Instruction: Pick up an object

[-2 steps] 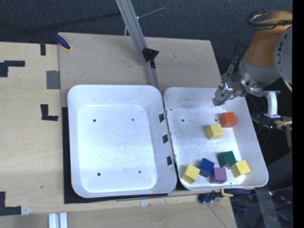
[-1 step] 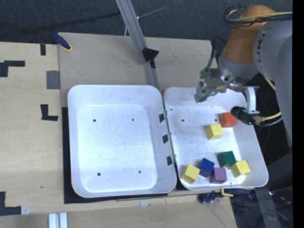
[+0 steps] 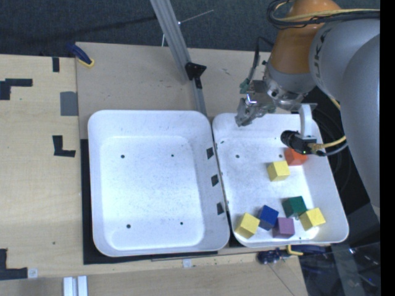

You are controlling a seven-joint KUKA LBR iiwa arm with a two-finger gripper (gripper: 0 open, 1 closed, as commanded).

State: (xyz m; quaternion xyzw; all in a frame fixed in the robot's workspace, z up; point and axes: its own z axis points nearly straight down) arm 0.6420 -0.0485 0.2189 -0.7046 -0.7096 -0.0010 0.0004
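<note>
The gripper (image 3: 247, 117) is seen above the far edge of the right bin (image 3: 247, 184), near the wall shared with the left bin (image 3: 102, 165); nothing is seen between its fingers, and whether it is wide or narrow cannot be told. The objects to be picked are small blocks, all in the right bin. A yellow block (image 3: 278, 170) lies alone near the middle, with an orange block (image 3: 296, 158) just beyond it, partly hidden. At the near end a group is found: a yellow block (image 3: 247, 225), a blue block (image 3: 268, 216), a purple block (image 3: 285, 227), a green block (image 3: 294, 206) and another yellow block (image 3: 313, 217), set close together. The blocks are judged to be light and stiff, probably not fragile. The lone yellow block is best taken on two opposite flat faces, because free space is left around it.
</note>
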